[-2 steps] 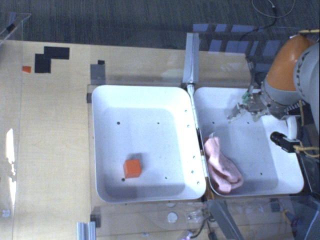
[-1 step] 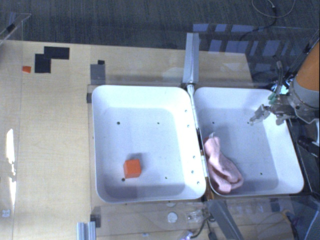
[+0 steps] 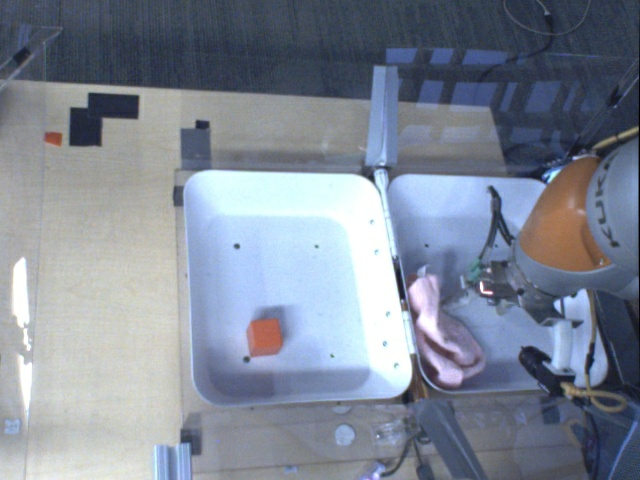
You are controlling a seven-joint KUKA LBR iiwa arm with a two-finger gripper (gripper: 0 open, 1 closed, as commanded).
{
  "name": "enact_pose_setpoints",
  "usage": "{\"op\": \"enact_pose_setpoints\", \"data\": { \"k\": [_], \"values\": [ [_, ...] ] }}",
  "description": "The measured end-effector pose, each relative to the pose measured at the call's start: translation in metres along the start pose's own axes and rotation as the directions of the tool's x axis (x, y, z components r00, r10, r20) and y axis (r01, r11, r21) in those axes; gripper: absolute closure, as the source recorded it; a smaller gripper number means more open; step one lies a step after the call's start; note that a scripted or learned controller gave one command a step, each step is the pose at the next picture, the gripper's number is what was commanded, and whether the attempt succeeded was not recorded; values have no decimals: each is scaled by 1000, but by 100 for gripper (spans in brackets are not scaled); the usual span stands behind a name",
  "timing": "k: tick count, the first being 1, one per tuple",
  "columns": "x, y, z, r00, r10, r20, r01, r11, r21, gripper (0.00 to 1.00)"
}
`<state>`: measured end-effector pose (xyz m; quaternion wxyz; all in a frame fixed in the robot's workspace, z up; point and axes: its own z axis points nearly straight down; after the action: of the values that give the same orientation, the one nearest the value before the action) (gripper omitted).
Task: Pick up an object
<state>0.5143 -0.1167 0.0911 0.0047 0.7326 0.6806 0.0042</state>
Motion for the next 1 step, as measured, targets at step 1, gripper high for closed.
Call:
{"op": "enact_pose_setpoints", "data": {
  "k": [1],
  "values": [
    [-29,83,4,1000,-17,2,17,1000,1,0]
  ]
}}
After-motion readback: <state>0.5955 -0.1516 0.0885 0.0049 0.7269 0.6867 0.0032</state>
